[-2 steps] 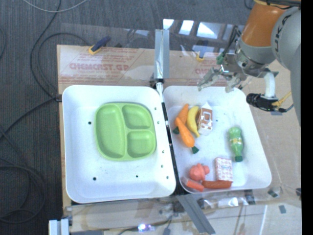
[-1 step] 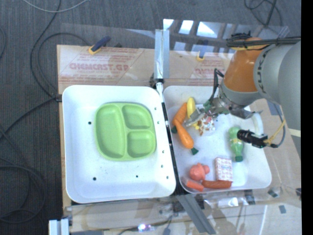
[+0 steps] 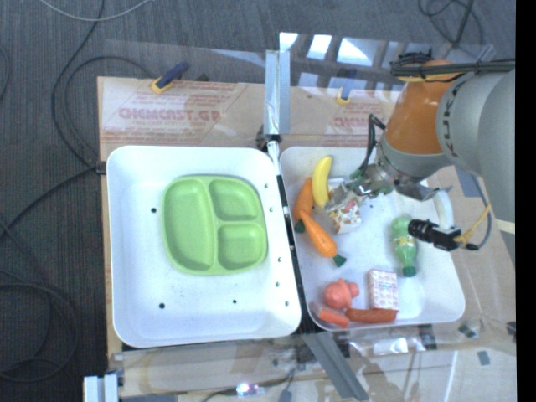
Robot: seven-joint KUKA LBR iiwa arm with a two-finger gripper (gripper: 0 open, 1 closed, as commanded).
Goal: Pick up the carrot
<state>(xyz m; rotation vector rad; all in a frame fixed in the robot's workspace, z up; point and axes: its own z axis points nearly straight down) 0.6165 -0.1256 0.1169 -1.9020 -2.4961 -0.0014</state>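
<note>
The worktop [image 3: 180,115], a pale board with red lettering, is carrying two shallow white bins side by side. The left bin [image 3: 134,308] is holding a green divided plate [image 3: 215,224] lying flat near its middle. The right bin [image 3: 444,304] is holding a scatter of toy food. The grey arm [image 3: 477,132], with its orange band, is reaching in from the right and hanging over the upper part of the right bin. Its gripper [image 3: 362,182] is sitting low above a small patterned packet [image 3: 345,216]; whether the jaws are open or closed cannot be told, and nothing is visibly caught in them. The carrot [image 3: 318,237] is lying in the right bin near its left wall, slanting down and to the right with its green stub at the lower end, well left of the gripper. Just above it another orange piece [image 3: 303,201] is lying beside a yellow banana [image 3: 322,180]. A green bottle [image 3: 404,248] is lying toward the right side. Near the front edge a white and red box [image 3: 383,290], a red tomato-like piece [image 3: 339,293] and a red chilli [image 3: 370,315] are resting close together.
</note>
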